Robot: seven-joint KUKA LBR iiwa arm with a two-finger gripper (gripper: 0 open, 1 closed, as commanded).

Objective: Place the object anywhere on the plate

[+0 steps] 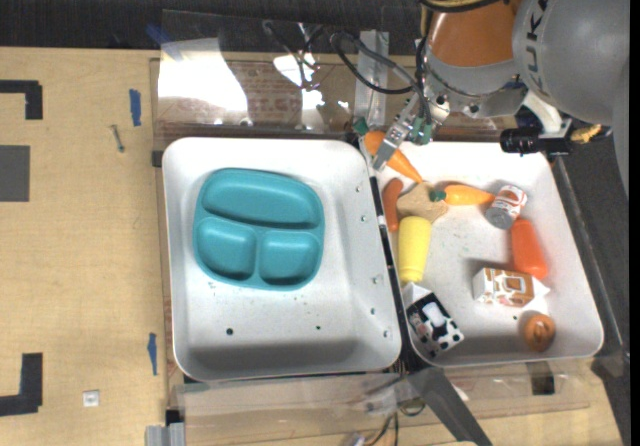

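A teal plate with three compartments lies in the left white bin, with nothing on it. My gripper hangs over the far left corner of the right bin, next to the wall between the two bins. An orange carrot-shaped object lies right at the gripper's tip, partly covered by it. Whether the gripper has hold of it cannot be made out. The gripper is to the right of the plate and a little further back.
The right bin holds several loose items: a yellow cylinder, a brown sausage, a small can, an orange-red cylinder, a white carton, a black-and-white block. Cables hang behind the bins.
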